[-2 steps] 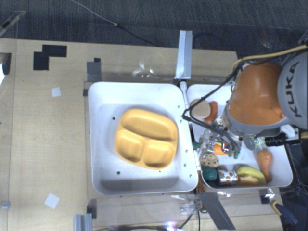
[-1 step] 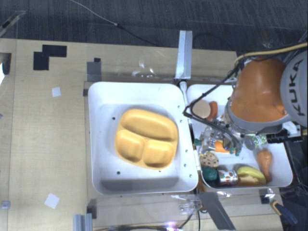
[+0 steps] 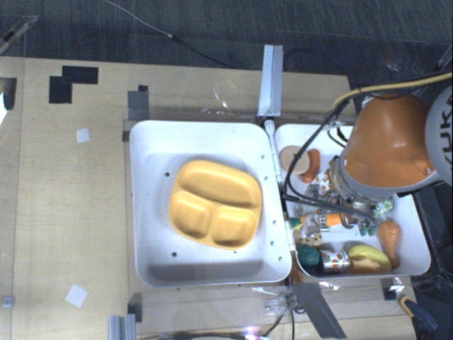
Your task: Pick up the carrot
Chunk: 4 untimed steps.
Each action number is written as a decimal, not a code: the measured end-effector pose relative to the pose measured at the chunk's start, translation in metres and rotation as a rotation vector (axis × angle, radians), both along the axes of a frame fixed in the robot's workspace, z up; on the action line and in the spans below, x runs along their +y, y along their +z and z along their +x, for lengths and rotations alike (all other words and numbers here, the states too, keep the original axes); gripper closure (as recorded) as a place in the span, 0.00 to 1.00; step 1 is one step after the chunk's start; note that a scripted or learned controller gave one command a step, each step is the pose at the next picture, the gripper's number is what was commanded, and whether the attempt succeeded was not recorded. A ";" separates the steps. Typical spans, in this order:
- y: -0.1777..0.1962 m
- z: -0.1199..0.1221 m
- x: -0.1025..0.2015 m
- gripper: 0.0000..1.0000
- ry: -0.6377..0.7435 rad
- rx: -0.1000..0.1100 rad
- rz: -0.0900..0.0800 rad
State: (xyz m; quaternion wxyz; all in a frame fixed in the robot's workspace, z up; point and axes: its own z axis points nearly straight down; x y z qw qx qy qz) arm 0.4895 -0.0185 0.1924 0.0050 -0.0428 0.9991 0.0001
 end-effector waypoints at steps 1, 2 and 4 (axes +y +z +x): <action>0.012 0.003 0.001 1.00 0.003 -0.009 0.001; 0.032 0.018 0.011 1.00 0.410 0.000 -0.003; -0.030 0.014 0.144 1.00 0.190 0.004 0.003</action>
